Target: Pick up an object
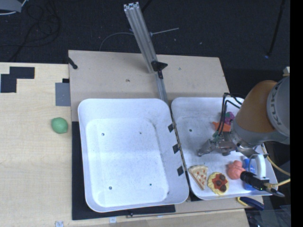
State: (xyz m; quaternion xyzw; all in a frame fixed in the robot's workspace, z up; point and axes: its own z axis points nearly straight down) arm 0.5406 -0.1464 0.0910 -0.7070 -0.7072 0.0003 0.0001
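Currently the grey arm's gripper [204,150] hangs low over the right white bin [189,112], near its bare middle; whether its jaws are open or closed I cannot tell. Candidates lie just beside it toward the bin's near edge: a wedge-shaped toy pizza slice [199,175], a round red-and-yellow toy [218,182] and a pink lump [234,169]. Centring squarely over one piece before descending looks wisest.
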